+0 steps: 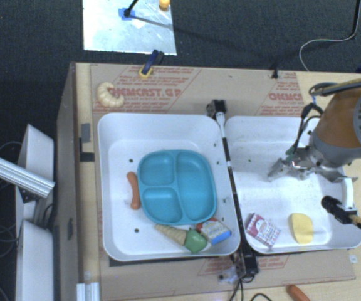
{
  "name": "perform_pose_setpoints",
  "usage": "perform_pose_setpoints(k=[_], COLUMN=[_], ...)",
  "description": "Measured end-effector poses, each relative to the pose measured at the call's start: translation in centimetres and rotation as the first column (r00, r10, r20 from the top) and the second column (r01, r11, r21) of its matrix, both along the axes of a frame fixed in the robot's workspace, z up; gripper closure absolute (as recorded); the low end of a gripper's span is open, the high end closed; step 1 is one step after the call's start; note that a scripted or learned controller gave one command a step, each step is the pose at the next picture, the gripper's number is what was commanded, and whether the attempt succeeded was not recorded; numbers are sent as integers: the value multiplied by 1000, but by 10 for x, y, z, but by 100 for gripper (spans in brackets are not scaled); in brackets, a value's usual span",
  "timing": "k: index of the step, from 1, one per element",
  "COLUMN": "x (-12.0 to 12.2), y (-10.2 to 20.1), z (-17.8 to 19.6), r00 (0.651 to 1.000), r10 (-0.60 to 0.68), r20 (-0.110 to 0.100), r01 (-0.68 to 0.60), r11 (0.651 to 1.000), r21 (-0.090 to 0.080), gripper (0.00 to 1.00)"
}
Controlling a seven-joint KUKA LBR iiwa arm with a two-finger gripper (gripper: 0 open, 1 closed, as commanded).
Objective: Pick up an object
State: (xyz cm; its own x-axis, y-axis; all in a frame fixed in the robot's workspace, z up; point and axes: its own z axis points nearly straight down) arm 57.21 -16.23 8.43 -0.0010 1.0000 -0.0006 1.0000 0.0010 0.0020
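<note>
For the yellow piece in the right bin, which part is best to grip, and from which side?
Probably from straight above. The yellow piece lies flat on the right bin's floor, apart from the red-and-white packet. It is longer than wide, so grip across its narrow middle, on its two long sides.

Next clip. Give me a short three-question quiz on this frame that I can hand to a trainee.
1. True or false: the blue divided plate lies in the left bin.
2. Which lies nearest the yellow block? A: orange sausage; B: red-and-white packet; C: green block.
3. Over which bin is the gripper?

Key: 1 true. 2 B. 3 The right bin, above its bare floor, apart from both items there.
</note>
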Motion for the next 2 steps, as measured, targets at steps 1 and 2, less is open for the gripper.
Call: perform_pose_setpoints(k=[1,2], x=[1,20], y=[0,48], z=[11,33], r00=[1000,1000], r10=[1,3], r20=[2,1], r01=[-1,-3], r11=[1000,1000], r21=[0,1], gripper=[100,100])
